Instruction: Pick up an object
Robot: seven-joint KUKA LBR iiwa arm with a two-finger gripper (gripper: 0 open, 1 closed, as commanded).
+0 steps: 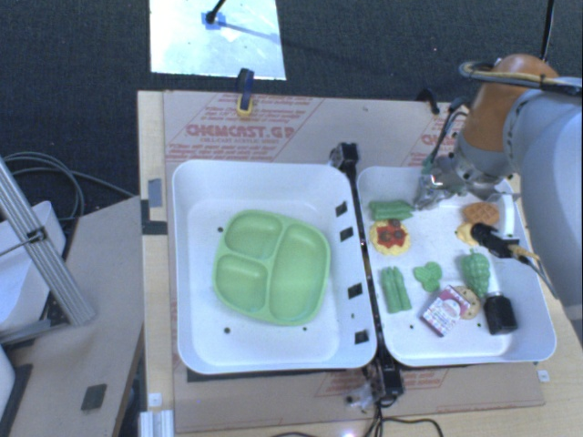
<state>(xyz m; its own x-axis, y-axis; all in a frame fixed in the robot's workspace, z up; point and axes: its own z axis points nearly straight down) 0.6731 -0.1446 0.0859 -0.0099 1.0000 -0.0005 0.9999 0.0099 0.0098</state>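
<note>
My gripper (428, 195) hangs over the far middle of the right bin (537, 335), just right of a green pea pod (390, 210). Nothing shows between its tips. Toy foods lie in this bin: a yellow round piece with red topping (390, 237), a green asparagus bundle (394, 289), a small green broccoli piece (426, 275), a green knobbly fruit (475, 274), a pink packet (444, 311) with a cookie (468, 300) beside it, an orange pastry (480, 213) and a black block (499, 314).
The left bin (196, 335) holds a light green divided plate (271, 265). A black divider with clips (353, 244) runs between the bins. The grey arm (547, 153) covers the right bin's far right corner.
</note>
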